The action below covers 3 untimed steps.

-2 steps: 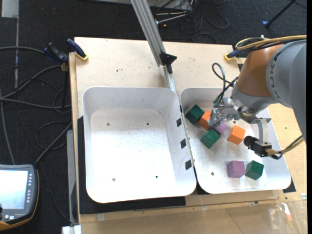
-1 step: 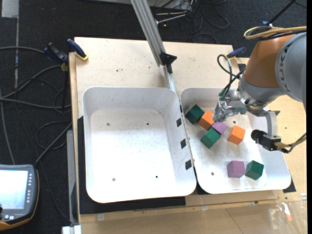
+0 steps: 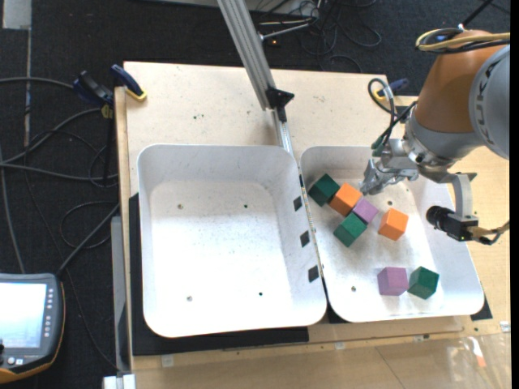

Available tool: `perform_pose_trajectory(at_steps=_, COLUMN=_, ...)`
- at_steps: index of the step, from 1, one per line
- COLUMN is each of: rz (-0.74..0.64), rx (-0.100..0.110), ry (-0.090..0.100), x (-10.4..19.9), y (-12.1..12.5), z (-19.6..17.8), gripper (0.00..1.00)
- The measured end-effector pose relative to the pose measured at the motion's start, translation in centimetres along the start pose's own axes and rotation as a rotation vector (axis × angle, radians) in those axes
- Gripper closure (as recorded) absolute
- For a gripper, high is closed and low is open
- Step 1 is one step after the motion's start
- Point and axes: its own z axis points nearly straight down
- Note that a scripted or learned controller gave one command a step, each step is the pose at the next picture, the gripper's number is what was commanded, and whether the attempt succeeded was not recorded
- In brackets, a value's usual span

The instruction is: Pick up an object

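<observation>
The grey arm's two-finger gripper [image 3: 375,183] hangs low in the right shallow white bin [image 3: 454,294] on the wooden bench [image 3: 211,108], just above a small orange block [image 3: 348,198]. Whether its fingers are parted or clenched, I cannot tell. Beside that block lie two green blocks [image 3: 324,190] [image 3: 350,230] and a pale purple one [image 3: 366,211].

White bins [image 3: 219,164] hold green [image 3: 324,190], orange [image 3: 348,198] and purple [image 3: 392,280] blocks (one perhaps paler lilac [image 3: 366,211]).

- I saw the gripper [image 3: 375,181] low in the right bin [image 3: 454,298], just beside an orange cube [image 3: 348,198].
- Other cubes lay nearby.
</observation>
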Motion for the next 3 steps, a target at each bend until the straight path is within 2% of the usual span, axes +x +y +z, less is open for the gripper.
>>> perform_pose_trajectory(at_steps=1, rz=-0.005, rx=0.006, ry=0.004, x=4.6, y=-0.9, z=-0.2, gripper=1.00)
perform_pose_trajectory(at_steps=3, rz=-0.007, rx=0.005, ry=0.004, x=15.6, y=-5.3, z=-2.8, gripper=1.00)
